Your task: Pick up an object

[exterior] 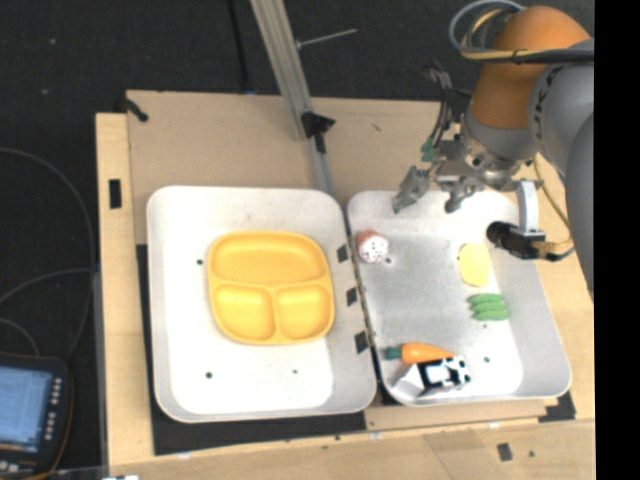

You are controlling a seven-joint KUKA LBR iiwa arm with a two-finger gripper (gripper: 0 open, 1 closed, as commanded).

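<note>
Hovering over the far edge of the right bin (540, 368), the jaws (430, 196) are well apart from every object, so a straight descent would likely close on bare bin floor or catch the rim. They stand spread wide and hold nothing; the lemon (474, 264), pea pod (488, 307), carrot (425, 352) and die (373, 249) lie nearer the camera.

A slanted grey metal rail (285, 63) runs from twelve o'clock toward centre; a dark handheld screen unit (30, 406) sits at eight o'clock; thin black cables (45, 268) loop at nine o'clock.
</note>
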